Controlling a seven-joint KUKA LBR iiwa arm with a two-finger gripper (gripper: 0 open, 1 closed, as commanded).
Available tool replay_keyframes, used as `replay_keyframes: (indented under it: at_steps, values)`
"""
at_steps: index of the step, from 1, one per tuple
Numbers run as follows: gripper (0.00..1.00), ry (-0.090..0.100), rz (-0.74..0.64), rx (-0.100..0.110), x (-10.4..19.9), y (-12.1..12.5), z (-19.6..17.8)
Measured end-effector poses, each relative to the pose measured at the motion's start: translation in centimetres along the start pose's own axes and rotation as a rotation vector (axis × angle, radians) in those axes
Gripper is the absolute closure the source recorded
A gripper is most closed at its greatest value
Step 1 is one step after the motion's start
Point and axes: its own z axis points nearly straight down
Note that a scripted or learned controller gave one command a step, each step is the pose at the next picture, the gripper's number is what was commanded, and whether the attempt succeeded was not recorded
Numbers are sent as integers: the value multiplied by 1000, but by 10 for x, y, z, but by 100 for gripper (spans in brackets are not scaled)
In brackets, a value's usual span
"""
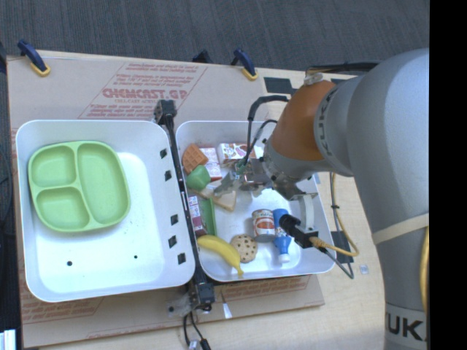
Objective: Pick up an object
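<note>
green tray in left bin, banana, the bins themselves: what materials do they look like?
Green tray: likely molded plastic, matte, one even colour, rounded compartments. Banana: probably plastic toy, uniformly yellow and smooth; real fruit not excluded. Bins: white plastic, slightly glossy, with rounded moulded rims.

"CHEMCAST GP" in red on brown board (146,93); "UK" on arm base (405,327)

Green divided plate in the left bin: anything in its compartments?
Empty. The green divided plate lies flat in the left bin, and all three compartments show bare green, with nothing in them.
</note>
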Motion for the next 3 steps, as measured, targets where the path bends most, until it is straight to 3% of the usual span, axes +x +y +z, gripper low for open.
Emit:
replay_keyframes:
  at_steps: [1, 2, 3]
  values:
    - [100, 1, -5, 1, 1, 1, -11]
    - [100, 3, 3, 7, -8, -38, -103]
    - [100, 4, 3, 9, -41, -95, -129]
